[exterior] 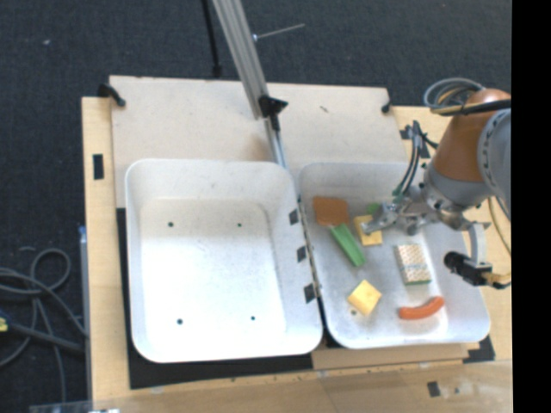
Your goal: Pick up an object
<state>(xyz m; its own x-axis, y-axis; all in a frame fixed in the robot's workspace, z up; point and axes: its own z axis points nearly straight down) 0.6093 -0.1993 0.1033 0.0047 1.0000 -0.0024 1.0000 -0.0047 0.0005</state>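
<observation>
Camera view, arm: the gripper (379, 224) is seen low in the right bin (331, 183), near the middle of its far half, reached in from the bin's right edge.
Camera view, closure: whether it is apart or together cannot be told at this size; nothing can be confirmed as held.
Camera view, nearest thing: a small yellow block (371, 233) lies just under the gripper, touching or almost touching it.
Camera view, neighbours: a green stick (348, 243) and an orange-brown square (330, 210) lie beside it toward the bin's left edge.
Camera view, others: a yellow wedge (364, 298) near the front edge, a patterned box (414, 263) and a red sausage shape (421, 309) toward the front right corner.
Handling, judged: the yellow block is probably light and rigid or slightly spongy; a hold across its flat opposite sides is advised, clear of the green stick.
Left bin (138, 231): not involved.
</observation>
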